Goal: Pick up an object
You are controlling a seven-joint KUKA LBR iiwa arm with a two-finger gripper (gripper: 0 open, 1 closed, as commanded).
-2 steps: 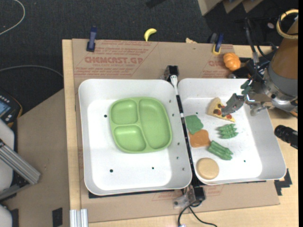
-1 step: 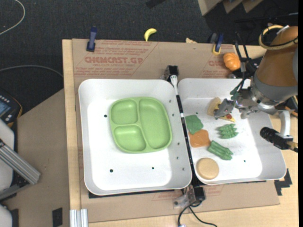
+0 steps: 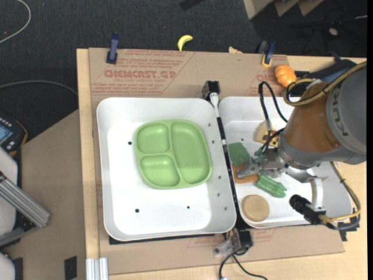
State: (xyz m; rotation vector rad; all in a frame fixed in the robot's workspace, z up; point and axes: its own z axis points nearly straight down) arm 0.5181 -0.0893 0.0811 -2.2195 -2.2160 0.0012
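The right bin (image 3: 239,107) holds several small items: a green block (image 3: 238,153), a flat orange piece (image 3: 246,179), a ridged green piece (image 3: 271,186), a tan round disc (image 3: 255,207) and a pale item (image 3: 260,133) near the back. My gripper (image 3: 252,168) hangs low in this bin, just right of the green block and directly over the orange piece. The grey and orange wrist (image 3: 312,133) covers the bin's right half and hides what lies beneath it. Nothing is visibly lifted off the bin floor.
A green divided plate (image 3: 173,154) lies in the left bin (image 3: 116,214). Blue clamps (image 3: 112,48) (image 3: 268,52) sit on the cardboard's far edge, with a yellow item (image 3: 184,41) between them and an orange item (image 3: 284,73) behind the right bin. Cables (image 3: 265,107) loop over the right bin.
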